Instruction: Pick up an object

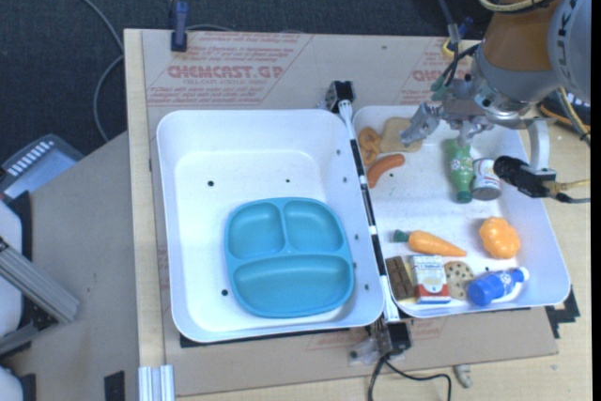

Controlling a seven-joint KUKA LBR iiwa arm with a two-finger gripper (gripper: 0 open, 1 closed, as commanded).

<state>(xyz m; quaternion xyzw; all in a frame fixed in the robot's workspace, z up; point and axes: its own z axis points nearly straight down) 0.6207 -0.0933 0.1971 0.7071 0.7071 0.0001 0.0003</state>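
Observation:
My gripper (440,129) hangs over the back of the right bin (554,244), open, with nothing between its fingers. Its left finger (416,128) is above a tan bread slice (396,126). A green bottle (459,168) lies just in front of the gripper, beside a silver can (486,181). To the left lie a pretzel (371,144) and a sausage (385,167). Nearer the front lie a carrot (435,244), an orange (500,238), a blue bottle (492,286), a cookie (458,274), a small box (430,280) and a chocolate bar (402,277).
The left bin (188,164) holds a blue divided plate (287,255). A black clip (339,94) sits where the two bins meet at the back. The arm's black fitting and cables (526,177) hang over the right bin's right side.

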